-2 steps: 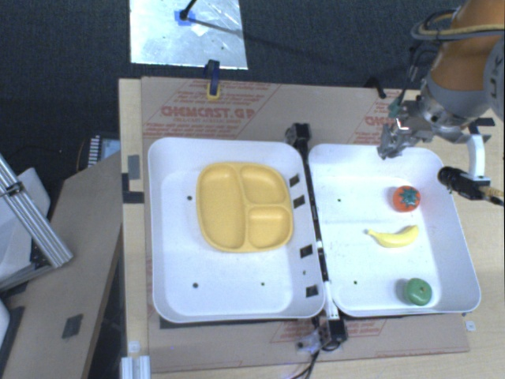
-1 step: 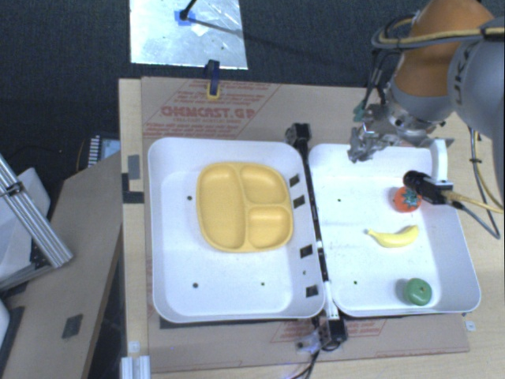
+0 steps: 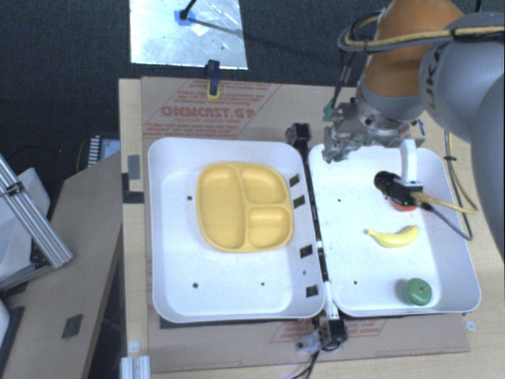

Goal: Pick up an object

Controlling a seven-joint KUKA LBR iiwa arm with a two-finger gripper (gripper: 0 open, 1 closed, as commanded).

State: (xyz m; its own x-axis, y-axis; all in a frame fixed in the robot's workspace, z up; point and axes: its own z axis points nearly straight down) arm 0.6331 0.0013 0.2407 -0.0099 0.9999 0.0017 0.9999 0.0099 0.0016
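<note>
Left bin (image 3: 170, 235): I see a yellow three-compartment plate (image 3: 243, 206) lying flat near its middle. Gripper (image 3: 335, 147): it hangs over the far left corner of the right bin (image 3: 347, 243); I cannot tell how its jaws stand. Right bin, objects to pick: a banana (image 3: 392, 237) right of centre and a green round fruit (image 3: 417, 291) near the front right corner, both well apart from the gripper.

Arm (image 3: 465, 69) cut off at right edge, red thing (image 3: 405, 204) partly hidden, too small to identify
</note>
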